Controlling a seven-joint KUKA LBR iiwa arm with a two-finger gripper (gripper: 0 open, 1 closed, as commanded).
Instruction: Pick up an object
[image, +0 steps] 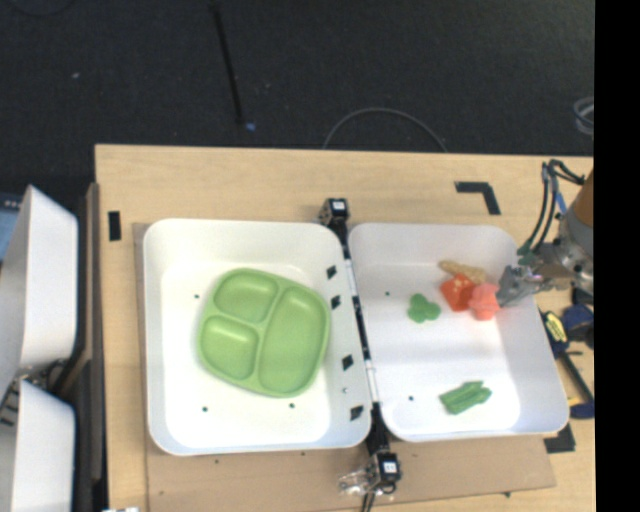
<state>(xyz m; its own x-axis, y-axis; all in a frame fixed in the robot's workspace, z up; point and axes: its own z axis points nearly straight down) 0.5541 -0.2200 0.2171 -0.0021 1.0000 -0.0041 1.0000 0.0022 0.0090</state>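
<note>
Light wooden table (250, 180) across the middle of the frame, with two shallow white bins side by side on it. Dark floor (150, 70) above the table, crossed by a thin cable (385, 118).

In the left bin (170, 400): a green divided plate (265, 332) with three compartments, lying flat near the centre, slightly turned.

In the right bin (520, 390), five small things:
- a tan piece (462, 269) in the upper right part, lying at a slant;
- a red piece (457, 292) directly under it, touching or almost touching it;
- a pink piece (484, 302) just beside the red one, on its right, close to the right wall of the bin;
- a small green piece (423, 309) to the left of the red one, a little apart;
- a long green piece (465, 397) well apart from the others, in the lower part of the bin.

Gripper (514, 284) at the right wall of the right bin, just beside the pink piece, on its upper right. Impossible to tell from this view whether spread, pressed together or pinching something. Not clear either whether touching the pink piece or only near it.

Grey arm (568, 252) behind the gripper at the right edge of the frame, with coloured cables around it.

A black corner mark (478, 192) on the table above the right bin. A black clip (335, 210) at the upper end of the gap between the bins.
</note>
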